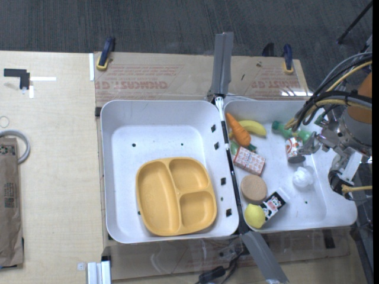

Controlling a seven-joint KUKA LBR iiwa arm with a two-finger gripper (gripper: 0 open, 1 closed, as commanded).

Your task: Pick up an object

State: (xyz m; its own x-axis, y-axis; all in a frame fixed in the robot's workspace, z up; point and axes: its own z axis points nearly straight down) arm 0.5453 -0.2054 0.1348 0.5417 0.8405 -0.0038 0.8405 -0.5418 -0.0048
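Objects to pick: a loose scatter in the right bin (331, 218) — nothing is named by the task, so any of them would do
Left cluster: carrot (238, 130) lying against the banana (253, 127), with a pink snack pack (249, 161) just below them near the divider
Lower cluster: tan round disc (254, 189), lemon (254, 215) and a small black-and-white carton (273, 205) — the carton touches the lemon and sits just beside the disc
Near the arm: a small can (292, 148), a green piece (284, 127) and a white ball (303, 178), each near the arm's end
Left bin: yellow divided plate (176, 195) rests in the left bin (112, 158), well apart from the arm
Gripper: gripper (312, 142) sits at the right bin's right side among cables; whether it is open or closed I cannot tell, and no object is visibly held
Risk, crowding: in the lower cluster a descent on one item would likely nudge a neighbour, giving a double contact or a push instead of a grasp
Risk, rolling: the ball, lemon and can look prone to roll or squirt out under an off-centre squeeze
Risk, walls: carrot and snack pack lie close to the divider — a finger could strike the rim
Risk, cables: the looped hoses hang close over the can and may snag or hide the target
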